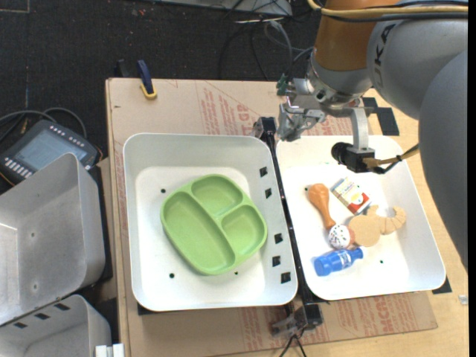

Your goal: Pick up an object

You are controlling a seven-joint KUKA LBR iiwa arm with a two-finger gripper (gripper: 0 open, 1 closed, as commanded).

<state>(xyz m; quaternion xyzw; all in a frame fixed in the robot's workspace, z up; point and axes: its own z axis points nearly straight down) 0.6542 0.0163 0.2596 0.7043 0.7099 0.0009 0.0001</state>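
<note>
My gripper (297, 127) hangs over the back left corner of the right bin (418, 268), near the divide between the two bins. Nothing hangs visibly below it. Further forward in that bin lie an orange drumstick-shaped toy (322, 203), a small red and white carton (349, 194), a white dotted ball (339, 236), a tan round cookie-like piece (366, 231) and a blue bottle (337, 261). All of them lie nearer the front than the gripper and apart from it.
The left bin (141, 199) holds a green divided plate (214, 223). A blue and yellow clamp (146, 80) sits at the bench's back left corner. Grey plastic housings (44, 222) stand to the left of the bench.
</note>
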